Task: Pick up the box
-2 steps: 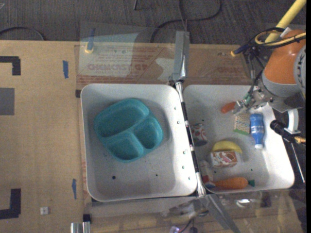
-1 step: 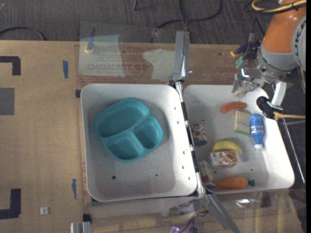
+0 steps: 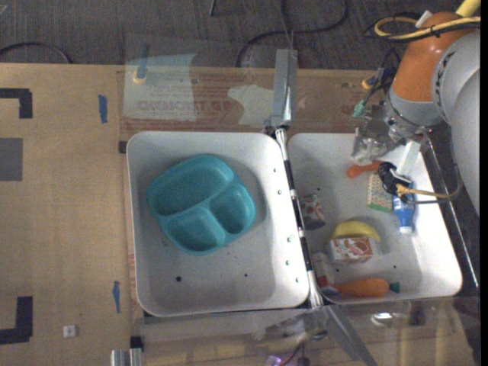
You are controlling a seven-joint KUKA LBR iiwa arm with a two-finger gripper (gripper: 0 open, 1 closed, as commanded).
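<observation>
Hovering over the far end of the right-hand shallow white bin (image 3: pixel 450 273), the grey arm with its orange wrist band (image 3: pixel 427 59) hangs its two-finger gripper (image 3: pixel 370 149) just above a small orange piece (image 3: pixel 360 171) near the bin's back wall. Whether the claw is spread or closed cannot be told from where I stand; nothing shows between its tips.

The target, a small red-and-white cardboard box (image 3: pixel 352 248), lies flat toward the near side of the same bin, well apart from the claw and nearer the camera. Its long axis runs roughly across the bin, left to right, with a slight tilt. A yellow banana-shaped toy (image 3: pixel 358 229) touches its far edge, and an orange carrot-shaped toy (image 3: pixel 364 287) lies just beyond its near edge. A small tin can (image 3: pixel 311 209) sits beside the divider, and a blue-and-white bottle (image 3: pixel 403 213) rests to the right.

The left bin (image 3: pixel 145 280) carries a teal three-compartment plate (image 3: pixel 202 203).

By my judgement, the arm must travel toward the near side and close across the box's short width.
</observation>
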